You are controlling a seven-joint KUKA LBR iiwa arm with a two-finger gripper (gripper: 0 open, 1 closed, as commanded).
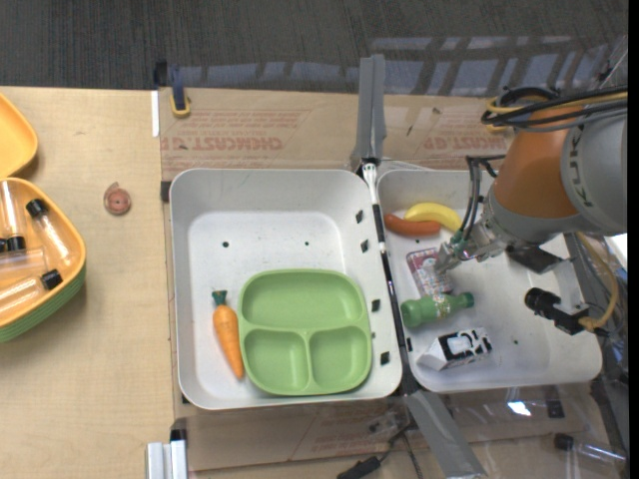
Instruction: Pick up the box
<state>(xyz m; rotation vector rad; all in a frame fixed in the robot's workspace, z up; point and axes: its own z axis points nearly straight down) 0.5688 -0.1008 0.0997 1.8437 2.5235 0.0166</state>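
Your box [464, 346] lies near the front edge of the right bin [559, 367], just past the green bottle [436, 307]. The gripper [447, 260] hangs beyond both, over a clear packet [427, 270]; its grip can't be told.

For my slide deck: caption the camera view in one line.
KUKA arm's gripper hovers over a clear packet in the right bin; the box lies nearby.
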